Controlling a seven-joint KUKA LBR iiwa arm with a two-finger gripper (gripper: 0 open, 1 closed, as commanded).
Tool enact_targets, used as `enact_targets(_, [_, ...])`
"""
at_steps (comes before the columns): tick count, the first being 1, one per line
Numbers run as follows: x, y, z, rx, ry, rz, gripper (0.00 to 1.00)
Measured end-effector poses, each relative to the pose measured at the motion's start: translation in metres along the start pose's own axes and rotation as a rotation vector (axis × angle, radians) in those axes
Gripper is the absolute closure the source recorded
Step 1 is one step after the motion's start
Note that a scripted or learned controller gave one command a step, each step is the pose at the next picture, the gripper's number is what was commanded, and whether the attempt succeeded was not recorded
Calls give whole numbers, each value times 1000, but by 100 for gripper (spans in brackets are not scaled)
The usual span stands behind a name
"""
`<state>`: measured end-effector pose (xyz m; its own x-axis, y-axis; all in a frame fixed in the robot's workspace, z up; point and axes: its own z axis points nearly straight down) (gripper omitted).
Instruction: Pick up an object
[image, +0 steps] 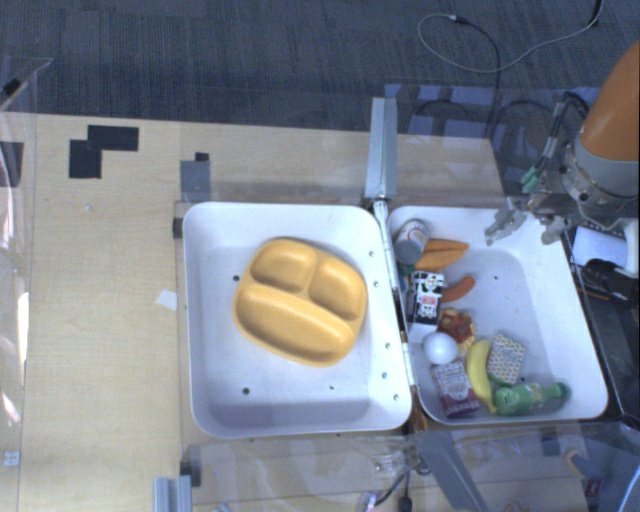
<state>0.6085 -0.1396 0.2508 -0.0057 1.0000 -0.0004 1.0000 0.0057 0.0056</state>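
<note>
My gripper (523, 228) hangs open over the far edge of the right bin (545, 290), with nothing between its fingers (497, 229). Below and left of it in that bin lie a grey can (410, 240), an orange carrot (444, 251), a red sausage (458, 290) and a black-and-white carton (428, 297). Nearer the front are a white ball (438, 348), a banana (480, 372), a patterned pouch (506, 357), a pink packet (455, 389) and a green bottle (526, 398). The gripper touches none of them.
The left bin (215, 380) holds a yellow divided plate (300, 300). A metal divider (380, 150) runs between the bins at the back. Cables (470, 50) lie on the floor behind, and dark gear (605, 280) sits right of the right bin.
</note>
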Motion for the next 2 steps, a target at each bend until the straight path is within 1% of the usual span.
enact_targets(1, [24,-11,116,2,0,-75,0])
enact_targets(2, [27,-49,158,-16,-6,-331,0])
